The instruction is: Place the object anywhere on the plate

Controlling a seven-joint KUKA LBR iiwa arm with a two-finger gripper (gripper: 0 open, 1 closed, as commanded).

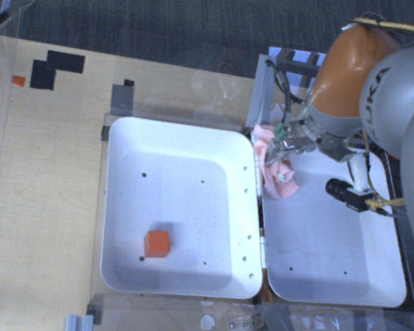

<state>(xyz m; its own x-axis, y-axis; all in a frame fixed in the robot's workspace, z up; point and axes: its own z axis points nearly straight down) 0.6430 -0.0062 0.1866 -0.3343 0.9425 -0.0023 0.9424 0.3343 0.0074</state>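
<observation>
Even overhead light washes my white bins [195, 141] bright; soft shadows hug their walls, glare streaks the bench's [42, 179] left edge.

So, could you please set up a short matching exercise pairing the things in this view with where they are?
Things:
1. orange block
2. pink object
3. arm's orange band
4. black shapes

Places:
A. on the bench, upper left
B. lower part of the left bin
C. upper right, above the right bin
D. at the rims where both bins meet

Pairs: 1-B, 2-D, 3-C, 4-A
</observation>
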